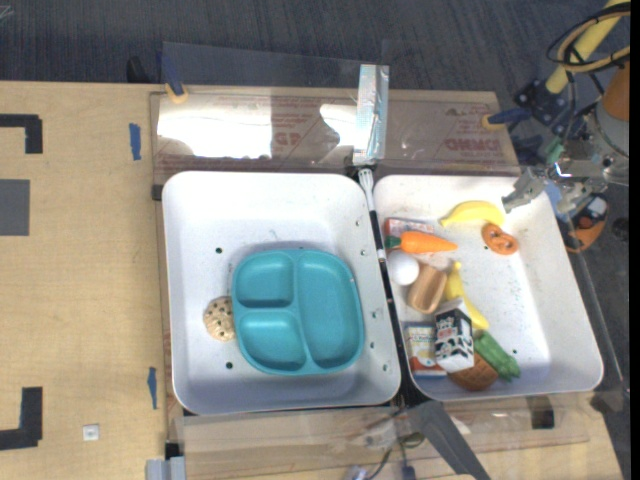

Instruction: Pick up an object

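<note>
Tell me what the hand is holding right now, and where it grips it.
Nothing that I can see. The hand sits over the right bin's top right corner, apart from the banana.

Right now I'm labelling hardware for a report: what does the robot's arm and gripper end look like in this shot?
At the right edge, the arm's end is a cluster of grey and silver metal parts. A slim grey gripper juts from it over the right bin's top corner. Yellow hose and black cables loop above it, with small blue fittings nearby. An orange patch shows low on the assembly.
</note>
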